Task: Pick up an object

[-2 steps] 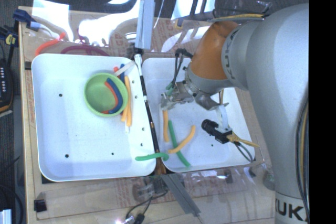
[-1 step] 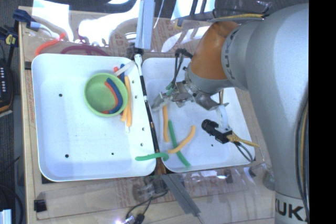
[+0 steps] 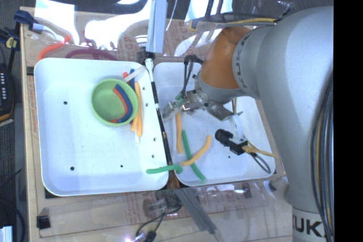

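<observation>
My gripper (image 3: 177, 103) is low in the right bin (image 3: 255, 122), near its left wall and just above the top end of an orange stick (image 3: 179, 134). A small green bit shows right at the gripper. Below it lie a green stick (image 3: 185, 143), a curved yellow-orange stick (image 3: 199, 151) and another green stick (image 3: 197, 171). A further green stick (image 3: 164, 169) lies across the divider between the bins. The grey arm with its orange band (image 3: 218, 65) covers the right bin's upper part.
The left bin (image 3: 74, 144) holds a green bowl (image 3: 113, 102) with blue and red pieces inside it. Orange sticks (image 3: 136, 116) lie along the bowl's right side, close to the divider. A white piece (image 3: 131, 73) rests above the bowl.
</observation>
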Robot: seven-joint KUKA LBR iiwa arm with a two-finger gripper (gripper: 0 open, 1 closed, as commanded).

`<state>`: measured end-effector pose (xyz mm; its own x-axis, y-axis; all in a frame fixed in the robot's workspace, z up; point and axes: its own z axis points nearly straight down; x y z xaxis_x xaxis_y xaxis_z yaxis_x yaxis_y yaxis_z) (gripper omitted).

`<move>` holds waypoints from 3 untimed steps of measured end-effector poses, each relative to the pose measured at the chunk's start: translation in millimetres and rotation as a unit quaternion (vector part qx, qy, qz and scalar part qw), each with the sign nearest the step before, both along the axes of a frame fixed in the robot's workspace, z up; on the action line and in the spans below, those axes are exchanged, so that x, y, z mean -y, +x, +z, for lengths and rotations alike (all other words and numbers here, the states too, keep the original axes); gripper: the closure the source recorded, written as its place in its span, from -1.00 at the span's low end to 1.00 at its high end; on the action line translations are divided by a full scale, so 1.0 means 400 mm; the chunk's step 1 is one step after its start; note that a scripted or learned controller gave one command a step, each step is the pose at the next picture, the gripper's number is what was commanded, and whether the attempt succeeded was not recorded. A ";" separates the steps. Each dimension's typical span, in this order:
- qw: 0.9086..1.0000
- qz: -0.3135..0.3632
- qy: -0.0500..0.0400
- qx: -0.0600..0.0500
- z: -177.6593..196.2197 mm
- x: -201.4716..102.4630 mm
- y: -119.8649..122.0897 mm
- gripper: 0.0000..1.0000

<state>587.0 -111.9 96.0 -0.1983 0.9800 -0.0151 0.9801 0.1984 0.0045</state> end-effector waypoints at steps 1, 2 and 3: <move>1.000 0.003 0.003 -0.003 0.023 -0.009 0.000 1.00; 1.000 0.002 0.001 -0.002 0.025 -0.003 0.000 -1.00; 1.000 0.004 0.002 -0.003 0.050 -0.006 0.001 1.00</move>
<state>587.4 -109.4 115.9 -0.2060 0.9785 -0.0101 0.9786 0.2060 0.0001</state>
